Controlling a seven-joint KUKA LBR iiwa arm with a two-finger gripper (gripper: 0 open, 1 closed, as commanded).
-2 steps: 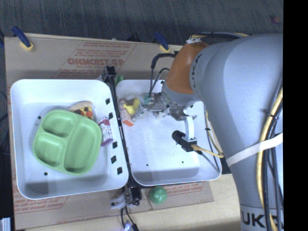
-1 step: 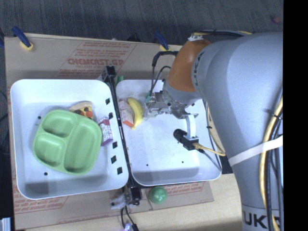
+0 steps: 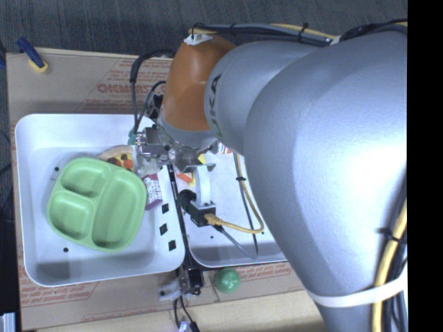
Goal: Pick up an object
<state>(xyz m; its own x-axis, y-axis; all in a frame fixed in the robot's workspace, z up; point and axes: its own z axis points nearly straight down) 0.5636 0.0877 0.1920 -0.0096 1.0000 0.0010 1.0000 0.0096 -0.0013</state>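
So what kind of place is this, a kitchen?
More likely a robot lab or test bench than a kitchen: a big grey robot arm reaches over two white bins, one holding a green plate, all on cardboard with cables around.

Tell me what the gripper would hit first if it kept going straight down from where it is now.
Most likely the small clutter at the right edge of the left bin: the gripper hangs over a little packet beside the green tray. Depth is hard to judge, so it might land on the bin floor instead.
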